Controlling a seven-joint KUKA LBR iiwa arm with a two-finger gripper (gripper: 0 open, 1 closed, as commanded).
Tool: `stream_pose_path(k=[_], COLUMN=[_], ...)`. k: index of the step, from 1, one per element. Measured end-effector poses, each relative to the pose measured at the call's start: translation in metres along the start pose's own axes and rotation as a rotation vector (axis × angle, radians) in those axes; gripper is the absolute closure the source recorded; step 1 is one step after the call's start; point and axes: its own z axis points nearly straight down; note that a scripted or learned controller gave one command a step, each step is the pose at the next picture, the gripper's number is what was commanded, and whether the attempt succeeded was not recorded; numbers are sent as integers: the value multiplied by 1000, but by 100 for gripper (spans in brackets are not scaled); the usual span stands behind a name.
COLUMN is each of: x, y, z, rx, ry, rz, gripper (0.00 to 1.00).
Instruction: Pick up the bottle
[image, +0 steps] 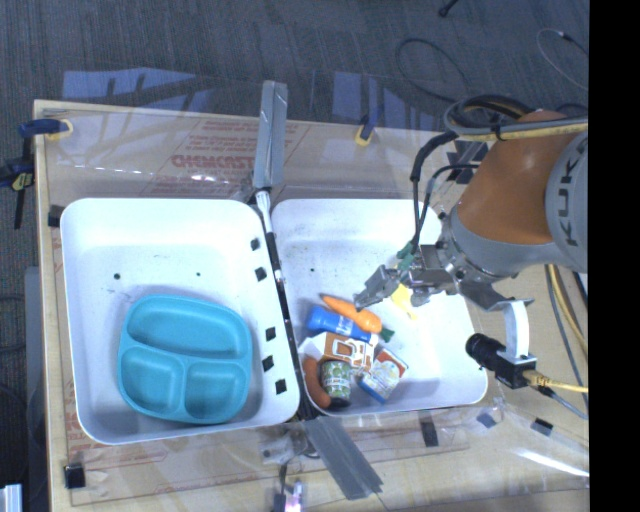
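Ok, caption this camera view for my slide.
Gripper hovers over the right bin above a blue bottle and carrot; teal tray in left bin.

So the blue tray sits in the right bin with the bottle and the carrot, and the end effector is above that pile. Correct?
Not quite. The camera view shows the blue tray in the left bin, alone. The bottle and the carrot do lie in the right bin, and the end effector is above that pile.

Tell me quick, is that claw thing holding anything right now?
Gripper: open, holding nothing, poised above the right bin beside the blue bottle.
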Motion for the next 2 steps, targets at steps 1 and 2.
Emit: stream_pose_path(k=[1, 2], x=[42, 26], y=[14, 41], z=[130, 165], rx=[-8, -17], ry=[-12, -8], rz=[-101, 11], gripper=[0, 0])
